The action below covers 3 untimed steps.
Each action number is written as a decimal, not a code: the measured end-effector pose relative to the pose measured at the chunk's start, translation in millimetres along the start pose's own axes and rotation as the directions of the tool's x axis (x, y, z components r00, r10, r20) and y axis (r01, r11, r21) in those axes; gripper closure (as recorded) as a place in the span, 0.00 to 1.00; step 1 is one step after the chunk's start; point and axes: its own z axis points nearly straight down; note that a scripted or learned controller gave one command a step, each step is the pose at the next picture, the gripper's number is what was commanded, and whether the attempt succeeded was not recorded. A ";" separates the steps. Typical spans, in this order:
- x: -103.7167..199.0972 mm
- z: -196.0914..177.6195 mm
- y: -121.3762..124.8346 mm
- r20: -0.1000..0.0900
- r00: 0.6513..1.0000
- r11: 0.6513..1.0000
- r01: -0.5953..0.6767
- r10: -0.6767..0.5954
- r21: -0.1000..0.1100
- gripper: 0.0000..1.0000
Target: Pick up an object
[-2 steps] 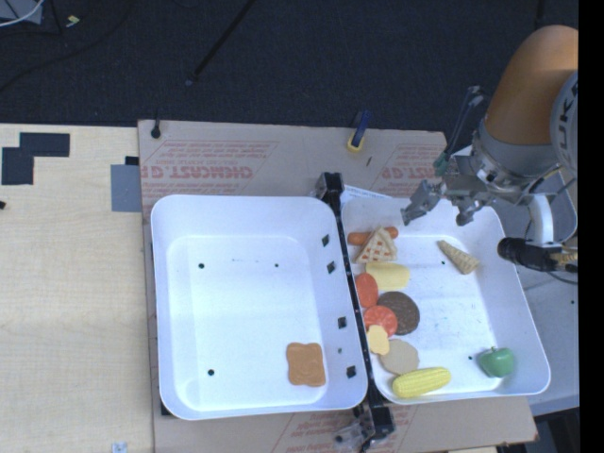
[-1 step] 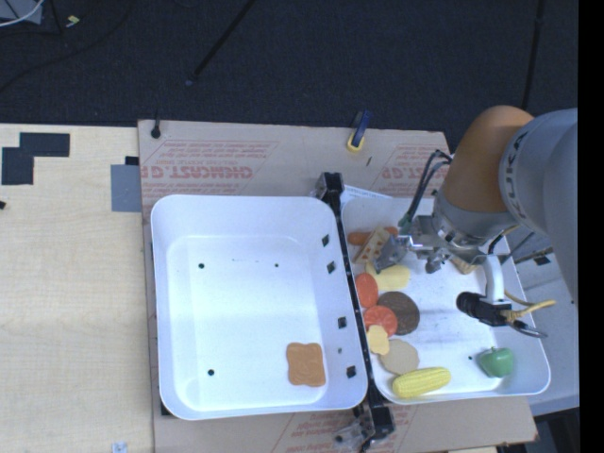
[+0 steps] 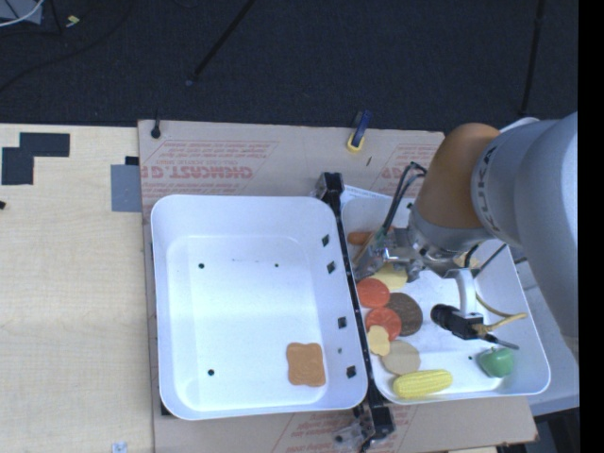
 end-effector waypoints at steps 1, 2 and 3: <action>-2.5 -11.8 0.4 0.001 1.000 1.000 -0.006 0.006 -0.001 1.00; 45.3 -105.2 -93.3 -0.001 1.000 1.000 0.000 0.000 0.000 1.00; 59.5 -146.1 -88.6 0.001 1.000 1.000 0.000 0.000 -0.007 1.00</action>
